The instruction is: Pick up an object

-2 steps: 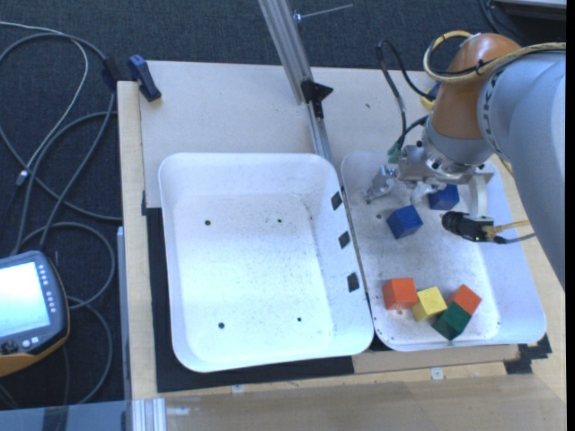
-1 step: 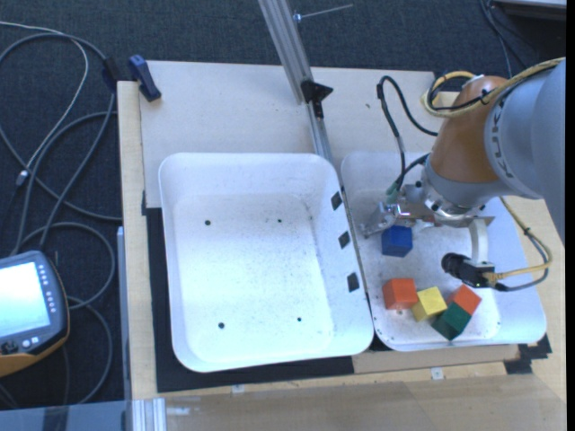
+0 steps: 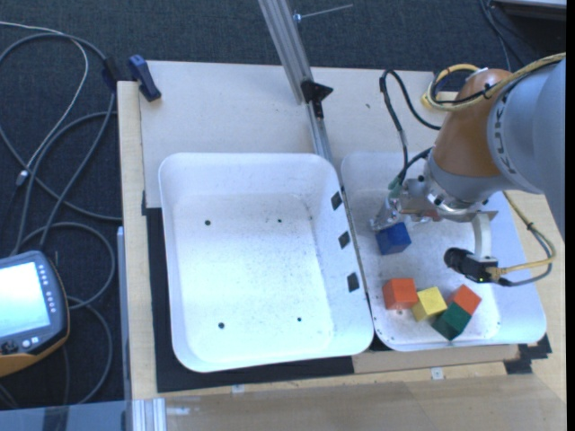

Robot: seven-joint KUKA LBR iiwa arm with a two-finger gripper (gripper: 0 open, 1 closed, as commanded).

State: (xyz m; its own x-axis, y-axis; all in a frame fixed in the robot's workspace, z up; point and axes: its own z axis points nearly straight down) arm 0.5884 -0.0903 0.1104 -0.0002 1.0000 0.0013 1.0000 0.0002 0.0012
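Nearest me, along the right bin's (image 3: 530,317) front edge, I see four blocks bunched together: orange (image 3: 400,293), yellow (image 3: 430,302), green (image 3: 451,321) and red (image 3: 466,298). Behind them, mid-bin, a blue cube (image 3: 393,238) sits just under my gripper (image 3: 392,215). From this angle I cannot tell how the gripper is set. My arm (image 3: 485,142) reaches in from the right, wrist bent down over the bin. Farther off, a metal pole (image 3: 287,43) slants over the bench (image 3: 225,115).

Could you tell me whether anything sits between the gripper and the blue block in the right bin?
Nothing visible does. The gripper is directly above the blue block; the orange block and the other blocks lie nearer the bin's front edge.
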